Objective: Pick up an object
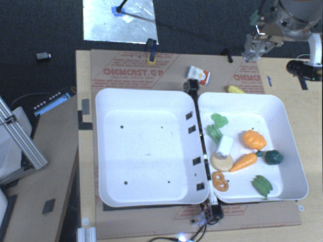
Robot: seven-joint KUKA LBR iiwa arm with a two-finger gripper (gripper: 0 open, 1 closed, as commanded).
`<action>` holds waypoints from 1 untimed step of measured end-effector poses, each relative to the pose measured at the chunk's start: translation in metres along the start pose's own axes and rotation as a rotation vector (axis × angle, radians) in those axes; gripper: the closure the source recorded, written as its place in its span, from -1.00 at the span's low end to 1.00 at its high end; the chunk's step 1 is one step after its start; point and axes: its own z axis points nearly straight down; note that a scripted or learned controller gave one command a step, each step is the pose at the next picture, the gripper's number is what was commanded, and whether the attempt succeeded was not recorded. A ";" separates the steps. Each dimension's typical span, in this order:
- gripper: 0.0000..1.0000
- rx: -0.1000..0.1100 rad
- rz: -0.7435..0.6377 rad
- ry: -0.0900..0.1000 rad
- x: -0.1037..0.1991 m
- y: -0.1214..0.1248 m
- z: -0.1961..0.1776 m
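The arm reached in from the upper right, its tool point(252, 52) hanging above the desk point(166, 64) beyond the far edge of the right bin point(290, 135), well apart from everything inside it. Whether the tool was apart or together could not be told from this angle.

The toy foods all lay in the right bin. An orange pepper point(253, 139) sat near the middle, with a dark green broccoli piece point(273, 157) just beside it on the right. A carrot point(244, 162) lay tilted below the pepper, its blunt end near a round tan slice point(221, 161). A white block point(225, 144) rested against that slice. Green leafy pieces point(216, 126) lay toward the bin's left wall, a pretzel point(220, 181) near the front left, and a green pea pod point(262, 185) at the front.

A yellow item point(235, 89) lay on the desk just behind the right bin, and a small red and white carton point(198, 74) sat farther left.
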 end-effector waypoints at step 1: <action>1.00 -0.005 0.004 0.000 0.024 0.001 -0.151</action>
